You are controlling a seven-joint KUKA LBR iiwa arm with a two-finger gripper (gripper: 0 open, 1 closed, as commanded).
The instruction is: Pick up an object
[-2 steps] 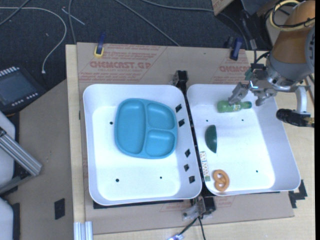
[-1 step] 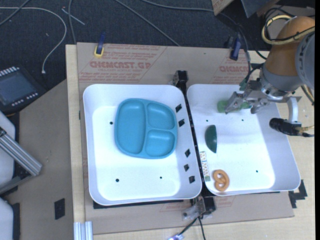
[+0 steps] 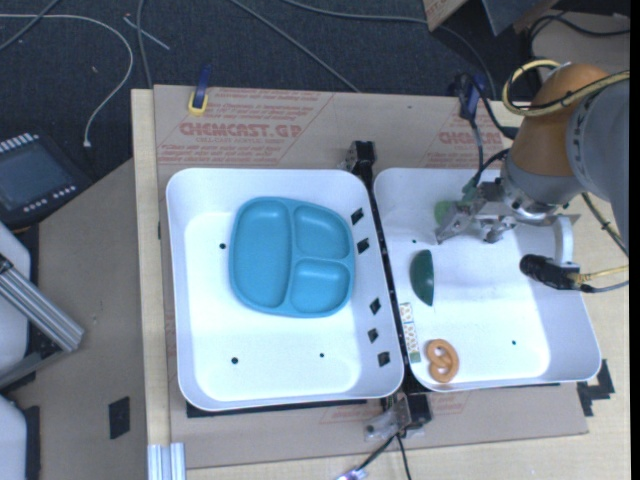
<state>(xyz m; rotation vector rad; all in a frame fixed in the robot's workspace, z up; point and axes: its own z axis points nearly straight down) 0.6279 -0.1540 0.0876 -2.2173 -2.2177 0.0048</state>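
The grey arm with its orange band [image 3: 545, 128] reaches in from the right, its gripper [image 3: 466, 222] low over the right white bin [image 3: 560, 353]; whether it grips anything cannot be told. A dark green leaf-shaped object [image 3: 424, 276] lies just below it, and a small orange pretzel-shaped piece [image 3: 441, 360] farther below.

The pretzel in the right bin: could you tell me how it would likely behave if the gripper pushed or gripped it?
The pretzel lies flat, so it would probably slide over the smooth floor of the right bin rather than roll. Sitting near the bin's wall, it may jam there when pushed. Its open loops look thin, so it is likely light, perhaps awkward to pinch.
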